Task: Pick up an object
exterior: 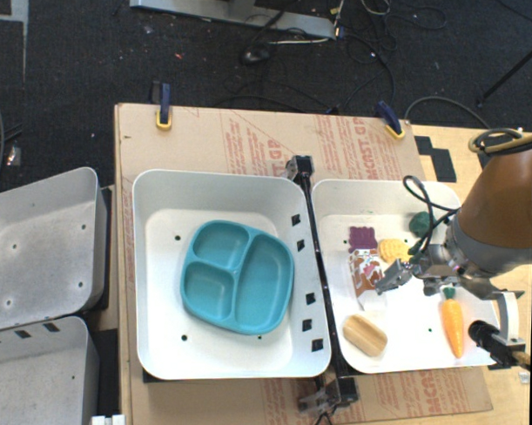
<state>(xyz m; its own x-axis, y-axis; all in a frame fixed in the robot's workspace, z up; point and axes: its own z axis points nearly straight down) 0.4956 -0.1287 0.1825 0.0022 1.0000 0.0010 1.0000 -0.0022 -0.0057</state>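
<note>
Right bin [365, 363] holds 6 items. 1 brown-and-white snack packet [366, 272] lies mid-bin, w/ 1 small purple block [363, 236] just above it and 1 yellow corn piece [392, 249] beside that, to the right. 1 dark green item [420, 224] sits near the bin's upper right, partly hidden by cable. 1 tan bread roll [365, 334] lies toward the front, apart from the rest. 1 orange carrot [453, 326] lies at right, pointing front-to-back, under the arm.

Tool [393, 277] hangs low just beside the packet's right edge; can't tell if its fingers are open or closed, and nothing visibly sits between them. Grey arm w/ orange band [502, 185] comes in from the right.

Left bin [157, 203] holds 1 teal divided plate [238, 276], 3 compartments, nothing in them.

Both bins sit on a cardboard-covered tabletop [225, 136]. Red print on the cardboard, upside down and too faint to read for sure. 2 clamps at the back edge: 1 at left [164, 104], 1 at right [389, 118]. 2 more white trays [38, 243] at far left, off the tabletop.
</note>
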